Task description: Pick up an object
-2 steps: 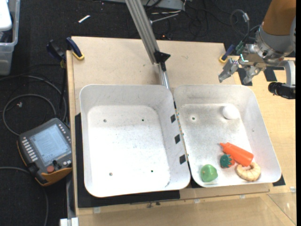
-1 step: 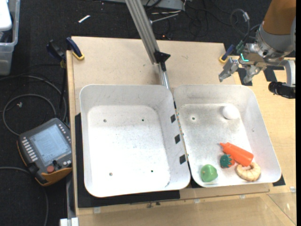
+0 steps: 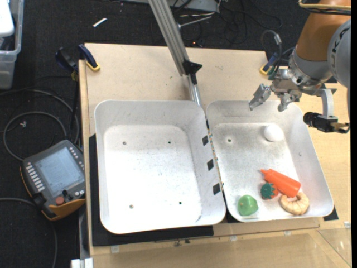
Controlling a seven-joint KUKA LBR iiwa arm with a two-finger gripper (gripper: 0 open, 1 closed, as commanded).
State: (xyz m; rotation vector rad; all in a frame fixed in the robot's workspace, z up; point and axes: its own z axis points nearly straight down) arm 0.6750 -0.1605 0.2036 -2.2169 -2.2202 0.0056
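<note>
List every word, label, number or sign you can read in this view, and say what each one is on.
No text can be read.
The handheld control pendant on the floor has a screen and a row of buttons, but any writing there is too small and blurred to make out.
The dark tabs on the seam between the two white bins show no legible marks.

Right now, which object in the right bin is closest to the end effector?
The white ball, alone in the upper part of the right bin, just below the end effector. The others cluster at the bin's lower edge.
</note>
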